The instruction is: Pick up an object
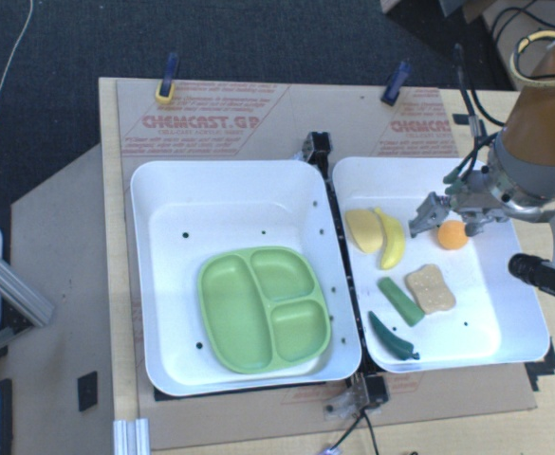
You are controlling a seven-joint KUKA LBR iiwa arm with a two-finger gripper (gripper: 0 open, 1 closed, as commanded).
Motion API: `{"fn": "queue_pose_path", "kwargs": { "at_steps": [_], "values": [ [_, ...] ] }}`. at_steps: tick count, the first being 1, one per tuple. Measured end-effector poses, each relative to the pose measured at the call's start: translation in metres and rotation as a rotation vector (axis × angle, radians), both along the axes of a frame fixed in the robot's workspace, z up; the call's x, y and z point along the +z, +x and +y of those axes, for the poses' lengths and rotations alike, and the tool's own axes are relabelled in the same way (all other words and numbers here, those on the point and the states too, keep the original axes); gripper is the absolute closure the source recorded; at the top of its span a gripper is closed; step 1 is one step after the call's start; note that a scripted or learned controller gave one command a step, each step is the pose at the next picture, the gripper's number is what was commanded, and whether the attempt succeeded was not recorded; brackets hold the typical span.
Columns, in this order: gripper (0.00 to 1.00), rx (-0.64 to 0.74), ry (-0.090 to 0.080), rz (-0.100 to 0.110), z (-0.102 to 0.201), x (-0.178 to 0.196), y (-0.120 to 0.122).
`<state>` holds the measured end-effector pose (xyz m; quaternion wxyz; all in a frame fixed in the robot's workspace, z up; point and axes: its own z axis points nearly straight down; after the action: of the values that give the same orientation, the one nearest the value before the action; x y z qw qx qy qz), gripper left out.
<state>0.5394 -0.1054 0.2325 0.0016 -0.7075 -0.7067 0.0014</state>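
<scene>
On the brown bench (211,112) sit two white bins (154,197).

Two white bins (230,183) side by side. One green divided plate (263,306) in the left. Right of that plate: one banana (391,240), one orange (453,235), one bread slice (431,289), seemingly two green vegetables (400,301).

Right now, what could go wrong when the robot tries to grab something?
The tool hangs right beside the small round orange ball, so it might bump the ball and send it rolling. The yellow curved banana, the tan slice of toast and the green stick lie close together in the right white bin, so it could nudge a neighbour.
</scene>
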Motion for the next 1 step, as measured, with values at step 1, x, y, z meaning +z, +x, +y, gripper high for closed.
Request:
{"fn": "queue_pose_path", "kwargs": {
  "at_steps": [1],
  "values": [
    [0.0, 0.001, -0.001, -0.004, 0.0, 0.0019, 0.0011]
  ]
}}
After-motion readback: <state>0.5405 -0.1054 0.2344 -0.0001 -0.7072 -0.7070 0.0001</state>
